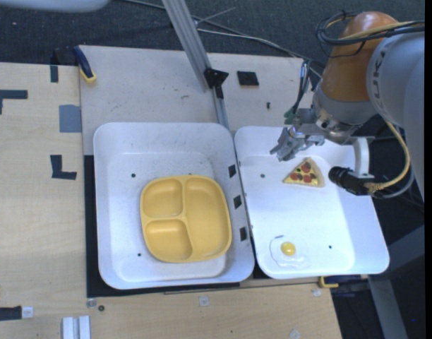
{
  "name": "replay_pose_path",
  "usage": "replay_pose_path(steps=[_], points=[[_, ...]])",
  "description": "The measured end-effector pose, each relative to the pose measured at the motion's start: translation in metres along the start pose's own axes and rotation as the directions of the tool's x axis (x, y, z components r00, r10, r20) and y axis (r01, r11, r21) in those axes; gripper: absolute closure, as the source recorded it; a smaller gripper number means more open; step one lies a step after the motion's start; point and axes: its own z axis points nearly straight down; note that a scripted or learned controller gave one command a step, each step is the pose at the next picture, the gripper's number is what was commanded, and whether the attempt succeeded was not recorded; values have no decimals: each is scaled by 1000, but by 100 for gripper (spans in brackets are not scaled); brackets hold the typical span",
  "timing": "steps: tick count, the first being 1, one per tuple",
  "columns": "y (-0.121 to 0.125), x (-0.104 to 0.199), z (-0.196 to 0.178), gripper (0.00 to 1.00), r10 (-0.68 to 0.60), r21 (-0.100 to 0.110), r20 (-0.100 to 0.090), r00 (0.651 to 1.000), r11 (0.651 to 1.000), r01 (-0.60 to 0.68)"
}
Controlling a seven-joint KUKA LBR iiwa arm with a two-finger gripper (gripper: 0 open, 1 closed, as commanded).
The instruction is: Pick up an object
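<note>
Camera view: pizza slice (305, 174) lies just beside the jaws (289, 149).

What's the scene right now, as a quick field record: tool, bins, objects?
tool: above the far end of the right bin, nothing seen between its fingers
left bin: holds a yellow divided plate
right bin: holds two toy foods
pizza slice: far half of right bin, just beside the tool, apart from it
fried egg: near edge of right bin
</note>
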Motion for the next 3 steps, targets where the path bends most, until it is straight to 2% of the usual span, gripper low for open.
replay_pose_path(steps=[1,2,3], points=[[-12,54,8,100,0,2,0,1000,1000,0],[-17,108,-5,100,0,-1,0,1000,1000,0],[-16,164,5,100,-1,0,0,1000,1000,1]])
